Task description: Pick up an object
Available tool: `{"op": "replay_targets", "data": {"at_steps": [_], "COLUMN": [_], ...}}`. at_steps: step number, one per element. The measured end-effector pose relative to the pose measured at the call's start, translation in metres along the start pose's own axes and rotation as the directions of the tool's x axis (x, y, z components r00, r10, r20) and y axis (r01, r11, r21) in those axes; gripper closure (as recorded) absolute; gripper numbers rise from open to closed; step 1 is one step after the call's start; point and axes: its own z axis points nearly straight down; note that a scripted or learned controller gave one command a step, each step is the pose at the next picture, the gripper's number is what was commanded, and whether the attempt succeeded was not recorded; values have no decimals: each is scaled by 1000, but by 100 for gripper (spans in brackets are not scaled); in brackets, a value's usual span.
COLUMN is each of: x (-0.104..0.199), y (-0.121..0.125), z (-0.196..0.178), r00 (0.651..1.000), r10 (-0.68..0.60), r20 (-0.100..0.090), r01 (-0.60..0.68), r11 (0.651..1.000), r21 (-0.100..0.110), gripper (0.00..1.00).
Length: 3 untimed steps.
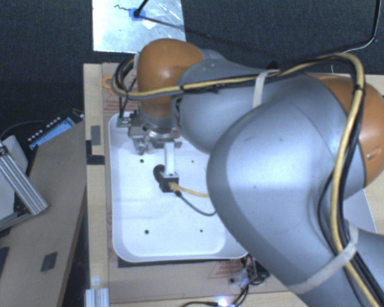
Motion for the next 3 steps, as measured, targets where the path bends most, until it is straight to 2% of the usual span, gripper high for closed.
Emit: {"op": "replay_targets", "data": {"at_steps": [1,2,3], "x": [-12,-11,-19], "y": [13,14,13], "z": [-4,-16,-4], "r00": [1000,1000,1000], "r10": [4,3,4], "r20": [-2,-3,0], "r01": [-4,-3,-4], "r11": [1000,1000,1000], "r21": [-6,-7,-4], "gripper": [100,100,100]}}
